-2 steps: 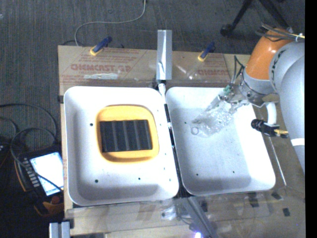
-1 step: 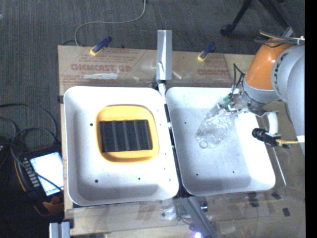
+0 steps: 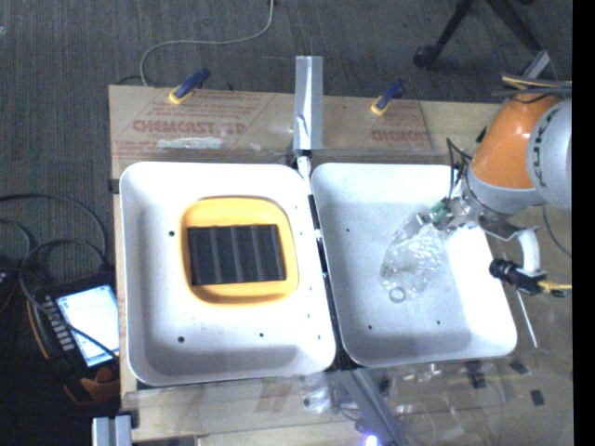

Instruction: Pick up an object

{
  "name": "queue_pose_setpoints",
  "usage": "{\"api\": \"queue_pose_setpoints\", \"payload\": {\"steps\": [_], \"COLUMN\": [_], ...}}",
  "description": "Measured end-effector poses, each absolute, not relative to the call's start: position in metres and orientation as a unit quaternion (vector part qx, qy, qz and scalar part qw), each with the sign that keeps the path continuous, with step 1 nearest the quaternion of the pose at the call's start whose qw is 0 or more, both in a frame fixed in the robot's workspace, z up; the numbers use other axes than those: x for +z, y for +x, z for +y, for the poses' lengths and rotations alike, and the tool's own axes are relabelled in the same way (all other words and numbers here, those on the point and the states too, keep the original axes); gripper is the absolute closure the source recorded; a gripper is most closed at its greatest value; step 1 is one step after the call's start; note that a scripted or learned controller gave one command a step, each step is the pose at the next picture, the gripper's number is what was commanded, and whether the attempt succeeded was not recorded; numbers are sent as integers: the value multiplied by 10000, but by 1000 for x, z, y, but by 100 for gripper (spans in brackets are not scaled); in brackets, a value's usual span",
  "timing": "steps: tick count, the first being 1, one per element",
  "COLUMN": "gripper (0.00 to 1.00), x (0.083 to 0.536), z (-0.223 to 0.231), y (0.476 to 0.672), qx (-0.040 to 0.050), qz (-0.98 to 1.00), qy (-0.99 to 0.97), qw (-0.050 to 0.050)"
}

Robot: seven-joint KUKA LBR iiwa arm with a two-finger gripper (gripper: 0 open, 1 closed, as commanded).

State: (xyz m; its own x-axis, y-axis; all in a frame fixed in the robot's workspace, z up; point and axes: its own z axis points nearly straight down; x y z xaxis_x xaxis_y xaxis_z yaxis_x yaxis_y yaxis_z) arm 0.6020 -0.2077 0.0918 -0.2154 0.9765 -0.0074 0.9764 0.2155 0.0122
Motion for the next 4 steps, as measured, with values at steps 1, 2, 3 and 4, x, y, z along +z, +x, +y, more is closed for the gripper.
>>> {"api": "queue_pose_setpoints", "payload": {"steps": [1, 2, 3, 4], "gripper": [100, 100, 100, 100], "x": [107, 199, 205, 271], "z": [-208, -155, -130, -95], "y": [605, 608, 669, 669], "qx": [58, 5, -4, -5], "qz": [7794, 7737, 7607, 7375], "qy": [6265, 6335, 6491, 6753], "qw": [105, 7, 8, 8]}}
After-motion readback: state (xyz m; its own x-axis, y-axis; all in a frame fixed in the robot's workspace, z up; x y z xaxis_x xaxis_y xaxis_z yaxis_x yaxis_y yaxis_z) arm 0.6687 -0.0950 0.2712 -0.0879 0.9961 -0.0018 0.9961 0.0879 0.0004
